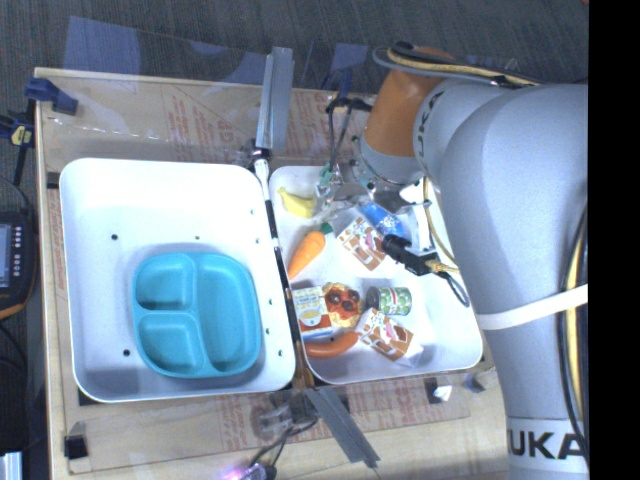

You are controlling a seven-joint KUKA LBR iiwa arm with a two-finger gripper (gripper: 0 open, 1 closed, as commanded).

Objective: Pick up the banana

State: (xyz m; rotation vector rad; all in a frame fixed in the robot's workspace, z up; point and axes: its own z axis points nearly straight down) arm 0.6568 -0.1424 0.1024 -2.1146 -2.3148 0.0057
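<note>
The gripper (pixel 335 186) hangs at the right bin's (pixel 455 353) twelve o'clock, just at three o'clock of the banana (pixel 297 203), presumably lining up a grasp. Its grip state I cannot tell. A carrot (pixel 306 253) lies at the banana's six o'clock.

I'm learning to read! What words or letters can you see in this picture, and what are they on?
"UKA": white letters at the bottom of the grey arm, cut off on the left.
Faint red print on the bench: too blurred to read.
Labels on the food packets and the small can: too small to read.
</note>
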